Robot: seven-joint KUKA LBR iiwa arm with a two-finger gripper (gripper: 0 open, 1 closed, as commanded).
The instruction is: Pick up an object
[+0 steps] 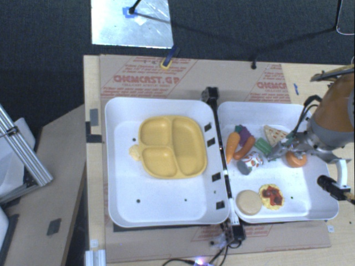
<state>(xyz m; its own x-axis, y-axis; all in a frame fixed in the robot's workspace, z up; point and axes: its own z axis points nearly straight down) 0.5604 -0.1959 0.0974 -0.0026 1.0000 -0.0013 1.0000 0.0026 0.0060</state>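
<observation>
gripper (279, 150) sits low in the right bin (294, 204) btwn green toy (262, 146) & orange piece (295, 159); can't tell its grip state tbh

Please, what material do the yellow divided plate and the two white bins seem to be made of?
The yellow divided plate looks like moulded plastic with a matte finish: even colour, rounded compartment walls, no sharp glare. The left bin and right bin look like thin formed plastic, smooth and slightly glossy, with rounded corners and soft shading. The exact plastic cannot be told.
</observation>
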